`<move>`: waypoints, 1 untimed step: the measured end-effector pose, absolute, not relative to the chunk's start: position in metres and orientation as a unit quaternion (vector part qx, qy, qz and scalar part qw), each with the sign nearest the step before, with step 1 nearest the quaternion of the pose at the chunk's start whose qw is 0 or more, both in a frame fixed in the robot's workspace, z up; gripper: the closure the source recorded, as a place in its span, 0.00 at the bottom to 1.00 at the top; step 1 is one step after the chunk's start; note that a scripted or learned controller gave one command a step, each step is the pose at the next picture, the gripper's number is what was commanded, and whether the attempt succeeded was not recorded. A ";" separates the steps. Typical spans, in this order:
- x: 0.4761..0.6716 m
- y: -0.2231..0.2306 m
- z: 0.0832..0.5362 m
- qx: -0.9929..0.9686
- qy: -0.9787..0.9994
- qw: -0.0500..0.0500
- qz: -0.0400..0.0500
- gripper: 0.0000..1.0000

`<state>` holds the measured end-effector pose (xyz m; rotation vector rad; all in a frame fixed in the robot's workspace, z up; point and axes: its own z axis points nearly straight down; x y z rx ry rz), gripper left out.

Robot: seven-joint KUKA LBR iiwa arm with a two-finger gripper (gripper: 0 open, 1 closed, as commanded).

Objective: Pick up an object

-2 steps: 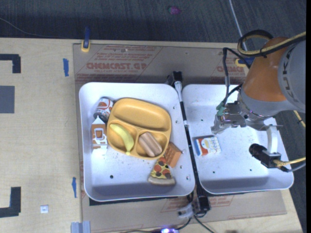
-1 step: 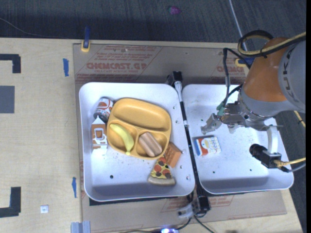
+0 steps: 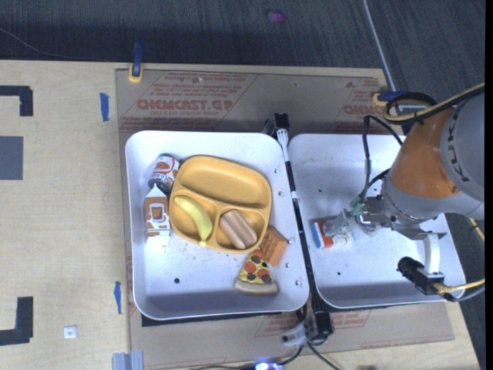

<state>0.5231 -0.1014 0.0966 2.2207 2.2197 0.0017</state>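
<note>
I see the gripper (image 3: 356,216) low inside the right bin (image 3: 339,280), reaching in from the arm's orange-banded wrist (image 3: 422,164), and its tip sits right at the near edge of a small white packet with a red end (image 3: 333,234). From this slanted overhead angle I cannot tell whether the gripper is spread or pressed together, nor whether the packet is actually pinched; the two look to be touching or just beside each other. Taking that packet as my landmark, it lies on the floor of the right bin toward the bin's left half, close to the divider where the two bins meet. To the packet's left, across the divider, the left bin (image 3: 146,284) holds a yellow divided plate (image 3: 223,179) with a toy banana (image 3: 194,218) in one compartment and a toy hot dog (image 3: 239,228) in the neighbouring one. Between the packet and that plate, a small orange cracker-like piece (image 3: 273,245) rests against the plate's rim, and a toy pizza slice (image 3: 256,276) lies just below it. Farther left of the packet, beyond the plate, a small can (image 3: 162,173) and an orange-and-white carton (image 3: 156,215) sit along the left bin's wall. Right of the packet, a black fitting on a cable (image 3: 420,276) hangs below the arm.
</note>
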 end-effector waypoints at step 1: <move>0.493 -0.115 0.090 0.707 0.707 0.006 0.006 0.00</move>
